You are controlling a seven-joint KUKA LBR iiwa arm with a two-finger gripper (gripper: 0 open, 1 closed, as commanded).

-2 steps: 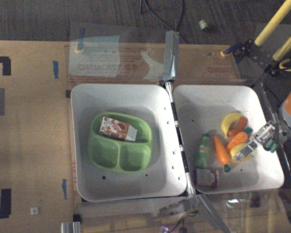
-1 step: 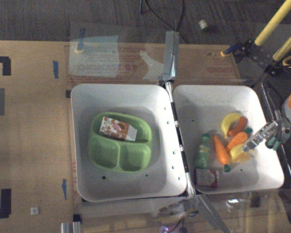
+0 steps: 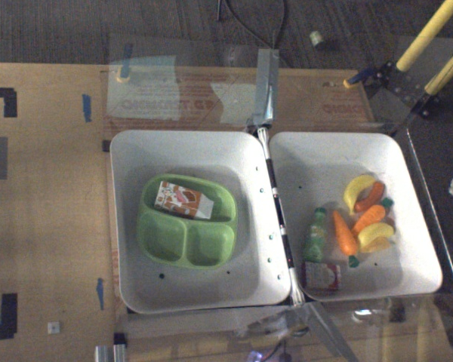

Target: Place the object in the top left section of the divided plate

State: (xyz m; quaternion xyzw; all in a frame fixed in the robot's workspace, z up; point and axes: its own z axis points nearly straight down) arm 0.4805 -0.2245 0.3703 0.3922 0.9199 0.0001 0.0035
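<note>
Showing two white bins side by side on a bench, from above and at a slant. Holding, in the left bin [image 3: 124,225], a green divided plate [image 3: 204,247] with one wide section along its top and two smaller ones below. Lying flat in that wide top section, toward its left end, a small printed carton [image 3: 183,200], judged to be the task's thing. Running with its long axis roughly left to right, the right end dipping slightly toward the lower sections. Touching the plate floor and staying within the section's ridge, as far as can be told.

Holding, in the right bin [image 3: 411,202], a loose group of toy food: bananas [image 3: 359,189], a carrot [image 3: 345,234], a green bottle [image 3: 315,236] and a red packet [image 3: 322,275], all well apart from the plate.

Offering nothing on the state of the pincer, so not telling whether apart, together or clamped on anything. Reaching in from the right, per the rig, and so putting the carton leftward across the other bin, with its long axis pointing nearly along the line of approach; calling for a grasp across the short sides. Appearing, on this evidence, to be resting in the target section already, with little or nothing left to do.
</note>
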